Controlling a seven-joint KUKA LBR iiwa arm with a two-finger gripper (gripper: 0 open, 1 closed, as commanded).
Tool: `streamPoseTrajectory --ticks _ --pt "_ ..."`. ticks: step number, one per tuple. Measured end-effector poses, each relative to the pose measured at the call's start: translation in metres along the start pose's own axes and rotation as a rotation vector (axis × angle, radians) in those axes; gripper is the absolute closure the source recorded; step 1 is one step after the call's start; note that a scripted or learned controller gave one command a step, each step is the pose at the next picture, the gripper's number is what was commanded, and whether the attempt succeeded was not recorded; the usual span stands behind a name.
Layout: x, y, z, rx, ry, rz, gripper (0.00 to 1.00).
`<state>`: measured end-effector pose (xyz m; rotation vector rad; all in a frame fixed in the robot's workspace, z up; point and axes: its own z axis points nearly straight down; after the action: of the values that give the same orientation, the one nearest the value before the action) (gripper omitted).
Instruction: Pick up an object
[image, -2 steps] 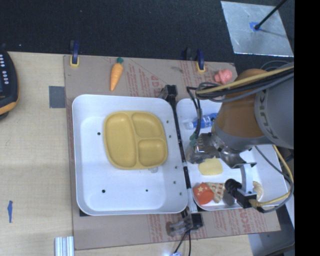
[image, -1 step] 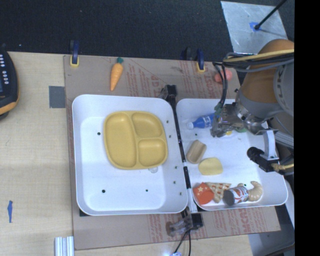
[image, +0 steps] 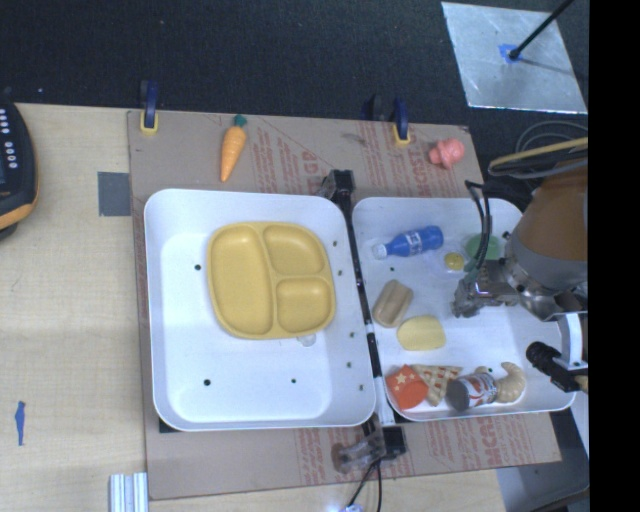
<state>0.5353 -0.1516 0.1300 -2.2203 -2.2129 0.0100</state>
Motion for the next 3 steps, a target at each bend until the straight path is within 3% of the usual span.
streamPoseTrajectory --ticks 1,2,3 --pt "0.089 0.015 -0.097 -0.017 0.003 -0.017 1.0" --pt "0.083 0.012 -0.092 -0.005 0.0 -0.009 0.0" --pt "-0.036 -0.064 0.013 0.003 0.002 0.003 0.0"
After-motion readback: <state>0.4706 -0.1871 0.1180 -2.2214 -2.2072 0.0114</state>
